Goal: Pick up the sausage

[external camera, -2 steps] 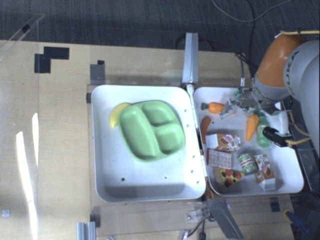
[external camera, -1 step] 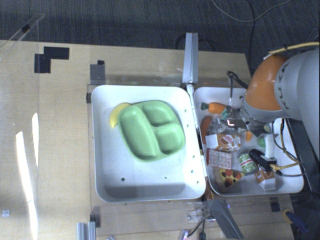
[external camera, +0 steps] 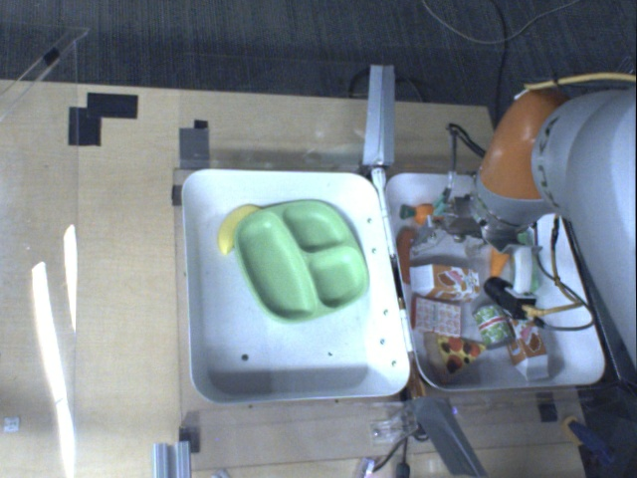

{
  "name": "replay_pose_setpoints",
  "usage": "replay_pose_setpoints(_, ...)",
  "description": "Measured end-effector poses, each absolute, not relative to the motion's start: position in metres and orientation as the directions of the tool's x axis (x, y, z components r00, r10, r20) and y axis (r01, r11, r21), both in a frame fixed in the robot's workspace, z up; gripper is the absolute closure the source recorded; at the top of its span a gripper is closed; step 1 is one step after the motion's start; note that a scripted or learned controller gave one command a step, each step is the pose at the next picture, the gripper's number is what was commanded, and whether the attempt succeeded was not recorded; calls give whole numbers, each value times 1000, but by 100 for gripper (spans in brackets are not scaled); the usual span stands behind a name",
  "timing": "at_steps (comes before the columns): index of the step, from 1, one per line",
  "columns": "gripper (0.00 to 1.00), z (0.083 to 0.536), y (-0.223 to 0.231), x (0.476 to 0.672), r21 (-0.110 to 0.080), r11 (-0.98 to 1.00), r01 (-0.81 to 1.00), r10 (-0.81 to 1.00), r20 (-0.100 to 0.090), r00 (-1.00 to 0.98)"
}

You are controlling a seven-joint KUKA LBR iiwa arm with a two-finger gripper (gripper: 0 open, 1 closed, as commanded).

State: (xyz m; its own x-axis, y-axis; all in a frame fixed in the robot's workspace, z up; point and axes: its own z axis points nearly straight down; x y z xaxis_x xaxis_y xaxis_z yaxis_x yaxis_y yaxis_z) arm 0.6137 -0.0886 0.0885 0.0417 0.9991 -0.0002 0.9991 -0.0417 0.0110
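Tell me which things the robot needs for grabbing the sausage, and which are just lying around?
For the job:
- sausage, reddish-brown, by the left wall of the right bin
- pincer, above that bin

Just lying about:
- green plate in the left bin
- yellow thing peeking from under the plate
- little can
- checked packet

- The sausage [external camera: 405,248] is a reddish-brown, longish piece, lying in the right bin.
- It rests close against that bin's left wall, running roughly along the wall, lengthwise away from the viewer.
- Its far end sits near a small orange item; a printed packet lies just beside its near end.
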Motion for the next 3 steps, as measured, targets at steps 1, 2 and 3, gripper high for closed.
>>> replay_pose_setpoints(1,0,86,-128,654,-4,-13,1000,1000,1,14)
replay_pose_setpoints(2,0,89,-97,593,9,-127,992,992,1,127)
replay_pose_setpoints(3,0,87,-131,643,7,-32,999,999,-1,32)
